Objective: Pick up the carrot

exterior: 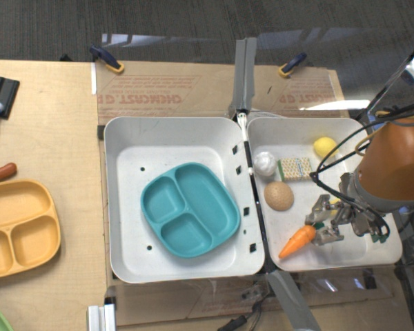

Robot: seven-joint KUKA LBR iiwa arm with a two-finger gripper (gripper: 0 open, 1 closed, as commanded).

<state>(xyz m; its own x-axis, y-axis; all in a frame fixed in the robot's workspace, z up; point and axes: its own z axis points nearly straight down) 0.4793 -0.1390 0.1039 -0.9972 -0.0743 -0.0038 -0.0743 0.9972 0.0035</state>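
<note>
**Orange carrot at the gripper tips, right bin**

Orange carrot (297, 241) lies in the right bin (383, 255), near its front edge, tilted with the pointed tip toward the lower left and the thick end up and to the right. Thick end meets the gripper (322, 227) (a grey, cluttered assembly with a bit of green on it). Fingers sit right at the carrot's top, but the metalwork there is too tangled to read: cannot tell how wide the claw stands or whether the carrot is truly between its fingers. Carrot appears to rest on the bin floor.

Arm (393, 161) comes in from the right, its orange band large over the bin's right side, black cables looping off it.

Other contents of the right bin: a tan egg-shaped object (279, 196) just above and left of the carrot, apart from it; a pale crumpled ball (263, 163) near the divider; a small patterned block (294, 168) beside that; a yellow round item (324, 147) toward the back.

Left bin (121, 185) holds a teal divided plate (189, 209), three compartments, lying flat and askew.

On the bench left of the bins: a yellow divided tray (17, 229) with a reddish sausage shape (0, 173) above it
</note>
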